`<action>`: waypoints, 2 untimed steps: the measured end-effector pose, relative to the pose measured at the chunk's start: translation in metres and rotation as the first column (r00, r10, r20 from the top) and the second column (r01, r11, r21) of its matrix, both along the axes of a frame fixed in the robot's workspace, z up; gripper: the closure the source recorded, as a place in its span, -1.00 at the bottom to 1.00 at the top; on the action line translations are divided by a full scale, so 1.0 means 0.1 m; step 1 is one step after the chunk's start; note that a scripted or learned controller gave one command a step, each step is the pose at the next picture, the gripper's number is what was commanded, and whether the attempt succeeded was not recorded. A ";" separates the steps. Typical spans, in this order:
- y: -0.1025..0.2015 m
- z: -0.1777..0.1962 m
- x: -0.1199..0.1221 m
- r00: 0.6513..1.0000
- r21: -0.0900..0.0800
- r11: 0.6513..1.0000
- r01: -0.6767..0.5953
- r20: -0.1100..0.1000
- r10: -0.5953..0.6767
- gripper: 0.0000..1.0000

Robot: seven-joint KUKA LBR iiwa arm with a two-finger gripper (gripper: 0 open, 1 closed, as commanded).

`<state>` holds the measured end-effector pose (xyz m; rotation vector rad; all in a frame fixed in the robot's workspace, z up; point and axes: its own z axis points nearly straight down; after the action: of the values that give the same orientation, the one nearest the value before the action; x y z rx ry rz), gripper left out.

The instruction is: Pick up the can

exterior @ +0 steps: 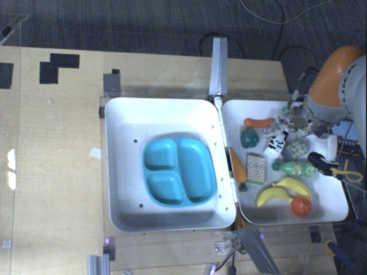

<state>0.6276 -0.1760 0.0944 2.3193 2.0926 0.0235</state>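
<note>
The right bin (pixel 338 211) holds a jumble of toy foods. A short round item with a pale green patterned surface (pixel 297 149), which looks like the can, lies near the bin's right side. My gripper (pixel 287 123) hangs over the bin's far right part, just above and left of that item and close to a black-and-white object (pixel 277 142). Nothing shows held in it. The grey arm with its orange band (pixel 335 79) comes in from the right.
Also in the right bin are an orange carrot (pixel 259 122), a teal piece (pixel 249 137), a checkered packet (pixel 256 168), a green bottle (pixel 293 168), a banana (pixel 282 189) and a red tomato (pixel 301 206). The left bin (pixel 123 153) holds a blue divided plate (pixel 178 171).
</note>
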 end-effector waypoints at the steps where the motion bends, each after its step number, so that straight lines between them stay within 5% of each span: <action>1: -0.19 -0.01 -0.51 0.999 0.000 0.999 0.053 -0.003 -0.053 -1.00; 2: -0.24 0.00 -0.98 0.999 0.002 0.999 0.052 0.002 -0.052 -1.00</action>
<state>0.5297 -0.1996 0.0944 2.3728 2.0310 0.0265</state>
